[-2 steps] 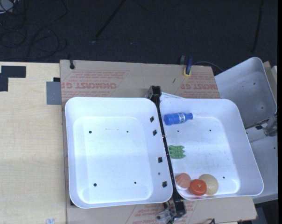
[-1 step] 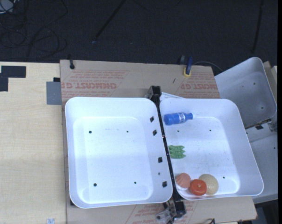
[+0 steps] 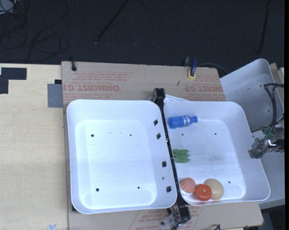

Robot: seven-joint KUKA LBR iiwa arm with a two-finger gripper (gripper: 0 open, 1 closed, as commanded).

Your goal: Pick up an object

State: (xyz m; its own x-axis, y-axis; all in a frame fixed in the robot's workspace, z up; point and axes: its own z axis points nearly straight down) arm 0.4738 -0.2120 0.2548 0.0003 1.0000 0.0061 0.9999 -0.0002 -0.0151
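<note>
Here: I hung at the right edge of the frame, outside the bins.
My gripper (image 3: 263, 146): it sat just past the right wall of the right bin (image 3: 252, 176), at about mid-height of the frame; it was small and dark against the grey beyond the bin, and whether it was clenched or released I could not tell. Nothing showed in its grasp.
Blue bottle (image 3: 182, 121): it lay on its side in the upper left of the right bin, near the divider, with a bright blue body and a paler cap end pointing toward the right.
Green piece (image 3: 181, 155): a small, leafy-looking bunch lay near the middle left of the right bin, below the bottle and apart from it.
Cluster at the lower edge: three round things lay together in the lower left corner of the right bin: a pinkish-orange one (image 3: 187, 184) on the left, a red one (image 3: 203, 192) in the middle in front, and a pale tan one (image 3: 214, 188) on the right, each touching its neighbour.
Left bin (image 3: 77, 152): it stood white and shallow beside the right bin, the two meeting along a dark strip (image 3: 166, 147).
Under the bins: a brown cardboard sheet (image 3: 116, 83) with red printing lay on the bench.
</note>
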